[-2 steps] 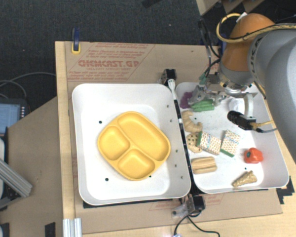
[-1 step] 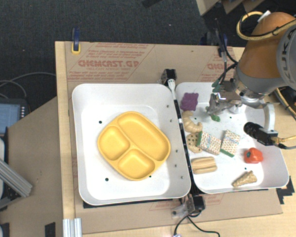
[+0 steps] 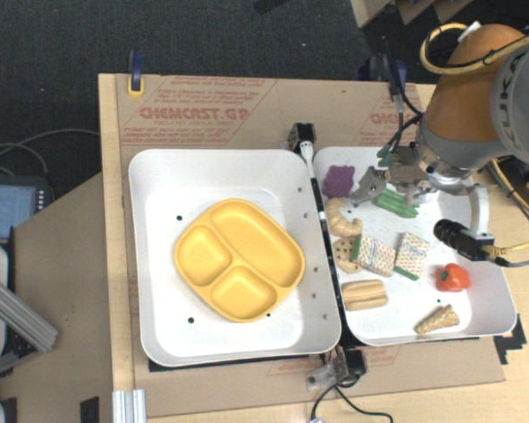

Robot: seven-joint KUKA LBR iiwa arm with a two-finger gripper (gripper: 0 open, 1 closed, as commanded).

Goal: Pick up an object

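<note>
Camera view: hand (image 3: 390, 186) above green object (image 3: 397, 204)

One fixed camera looks down at a slant on the tabletop (image 3: 203, 104), taking in both white bins (image 3: 150, 236) from moderate height; the arm (image 3: 476, 95) enters at three o'clock.

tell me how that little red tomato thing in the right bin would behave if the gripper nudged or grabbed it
The red tomato looks round and smooth, so a nudge would probably send it rolling across the right bin. It sits apart from its neighbours, which should ease access, but its curved sides might slip between fingers. It seems small, likely light.
</note>
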